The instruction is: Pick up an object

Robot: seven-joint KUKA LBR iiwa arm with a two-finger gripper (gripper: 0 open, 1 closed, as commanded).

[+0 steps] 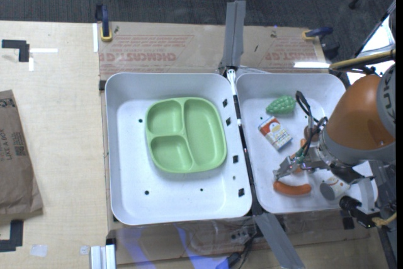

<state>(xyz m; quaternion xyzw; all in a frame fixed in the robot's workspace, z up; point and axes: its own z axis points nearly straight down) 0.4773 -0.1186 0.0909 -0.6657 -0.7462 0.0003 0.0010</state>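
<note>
1. Sausage [292,188]: orange-red, lying flat near the front edge of the right bin [264,195]. Closest item to the gripper; judged the likeliest pick.
2. Gripper [288,168]: low in the right bin, just above the sausage and behind it. Fingers look spread, with nothing seen between them. Whether a tip touches the sausage cannot be told.
3. Arm [362,116]: grey with an orange band, reaching in from the right and covering the right bin's right side. A small grey-white piece [330,188] sits under it; identity unclear.
4. Carton [275,133]: small white and orange box, lying tilted mid-bin, behind the gripper and apart from it.
5. Green lump [281,105]: bumpy, at the far part of the right bin, just behind the carton.
6. Black loop [302,101]: thin cable or strap beside the green lump; what it belongs to is unclear.
7. Left bin [126,198]: holds a green tray [186,134] with three compartments, lying flat and slightly turned. Well apart from the gripper.
8. Step in hand, as judged: the approach to a grasp; nothing lifted yet.
9. Next move calls for: centring the fingers over the sausage across its narrow width, lowering to the bin floor, closing, then lifting straight up. The sausage is round and may roll or slip out.
</note>
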